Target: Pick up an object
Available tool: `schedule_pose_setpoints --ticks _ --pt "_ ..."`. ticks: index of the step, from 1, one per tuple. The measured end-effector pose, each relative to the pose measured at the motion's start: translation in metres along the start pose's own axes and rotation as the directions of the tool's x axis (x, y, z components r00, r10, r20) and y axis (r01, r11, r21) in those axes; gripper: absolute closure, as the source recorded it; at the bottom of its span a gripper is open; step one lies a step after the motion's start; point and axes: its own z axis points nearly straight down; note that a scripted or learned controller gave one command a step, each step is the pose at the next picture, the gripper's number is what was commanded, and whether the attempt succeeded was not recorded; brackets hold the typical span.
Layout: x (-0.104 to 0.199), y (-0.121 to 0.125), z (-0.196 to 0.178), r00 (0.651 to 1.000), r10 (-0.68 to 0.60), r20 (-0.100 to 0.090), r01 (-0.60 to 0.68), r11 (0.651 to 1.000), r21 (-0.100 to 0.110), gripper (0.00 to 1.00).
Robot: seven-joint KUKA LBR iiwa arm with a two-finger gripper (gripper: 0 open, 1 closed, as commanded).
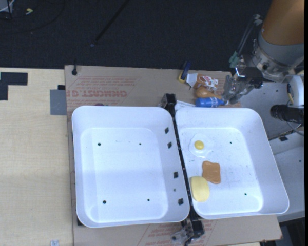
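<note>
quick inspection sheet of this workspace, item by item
surface: brown board bearing left bin and right bin
job's things: fried egg, brown toast, yellow piece, all in right bin
clutter: blue bottle and packets on board behind right bin
grippers: gripper above board behind right bin, holding nothing seen
cables: dark cables on floor behind bench
surroundings: dark floor, pale wooden bench

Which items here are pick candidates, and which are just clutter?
Job:
- fried-egg toy, white with yellow yolk
- flat brown toast-like slab
- pale yellow rounded lump
- pincer

Lying about:
- blue bottle behind the right bin
- red-and-white packet
</note>
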Motion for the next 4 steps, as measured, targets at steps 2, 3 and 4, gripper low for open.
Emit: schedule_pose_setpoints --ticks 2,3,4 --pt "0.079 0.021 0.102 1.0 0.003 0.004 -0.003 1.0 -0.011 1.0" --pt "0.173 -0.023 0.099 1.0 -0.005 0.0 0.005 1.0 -0.015 1.0" --pt "0.244 -0.028 0.098 1.0 -0.003 0.002 0.003 1.0 -0.018 1.0"
